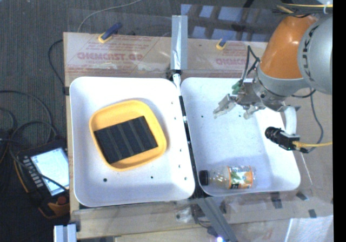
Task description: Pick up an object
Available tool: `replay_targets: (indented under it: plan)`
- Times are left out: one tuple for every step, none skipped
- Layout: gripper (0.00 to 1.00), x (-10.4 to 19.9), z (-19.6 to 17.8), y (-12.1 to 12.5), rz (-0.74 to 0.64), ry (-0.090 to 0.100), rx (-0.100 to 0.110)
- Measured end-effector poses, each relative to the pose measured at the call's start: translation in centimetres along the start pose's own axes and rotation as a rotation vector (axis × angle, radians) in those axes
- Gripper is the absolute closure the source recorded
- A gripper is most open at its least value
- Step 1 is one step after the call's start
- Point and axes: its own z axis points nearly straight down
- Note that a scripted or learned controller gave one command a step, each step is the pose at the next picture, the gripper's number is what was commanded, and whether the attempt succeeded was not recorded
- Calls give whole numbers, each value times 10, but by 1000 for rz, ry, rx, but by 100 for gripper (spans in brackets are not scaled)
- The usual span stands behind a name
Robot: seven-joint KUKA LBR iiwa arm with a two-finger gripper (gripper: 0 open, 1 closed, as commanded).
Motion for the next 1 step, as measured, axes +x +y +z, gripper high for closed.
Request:
replay_targets:
  plan:
    - [0,-10,30,-68,-83,0,0]
